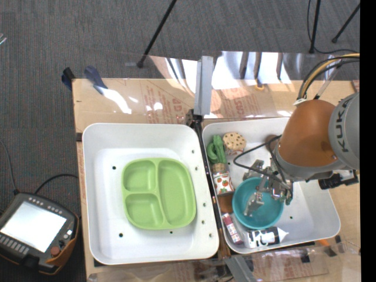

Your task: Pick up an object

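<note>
**Gripper over teal bowl, right bin**

I see the arm (317, 137) reaching in from the right of the frame, with the gripper (258, 201) lowered over the teal bowl (255, 207) in the lower middle of the right bin (320, 216). I cannot tell from this angle whether the gripper is released or clenched, and nothing is visibly between its tips.

Along the right bin's left wall: a green item (215, 148), a speckled round cookie-like piece (234, 140) and a small strawberry-print carton (222, 183). A dark bottle (261, 237) lies below the bowl.

The left bin (103, 157) holds a green divided plate (158, 193), centre-left of frame. A tablet-like pendant (35, 231) lies on the floor at lower left.
</note>
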